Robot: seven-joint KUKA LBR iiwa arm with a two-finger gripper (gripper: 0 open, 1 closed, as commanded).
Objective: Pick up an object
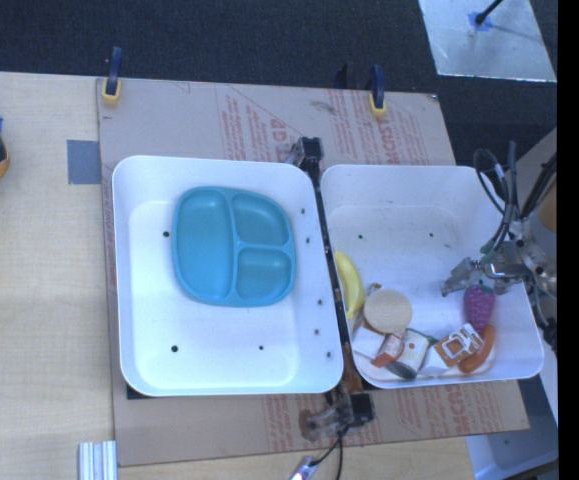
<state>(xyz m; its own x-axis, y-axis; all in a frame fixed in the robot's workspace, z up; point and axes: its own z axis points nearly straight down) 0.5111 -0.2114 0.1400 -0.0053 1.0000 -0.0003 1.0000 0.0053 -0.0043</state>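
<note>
Bins: I count two shallow white bins, left [129, 268] and right [409, 183].
Left bin: one blue three-compartment plastic plate [233, 245].
Right bin: one yellow banana [348, 281], one round tan disc [388, 310], one purple grape bunch [479, 308], one orange carrot-like piece [474, 353], two small cartons [401, 351].
Gripper [484, 271]: just above the grapes at the right wall; I cannot tell the finger spread or any hold.

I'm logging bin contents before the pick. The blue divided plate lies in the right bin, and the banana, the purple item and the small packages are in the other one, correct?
Not quite. The camera view shows the blue divided plate in the left bin. The banana, the purple item and the small packages are in the other one, the right bin.
</note>
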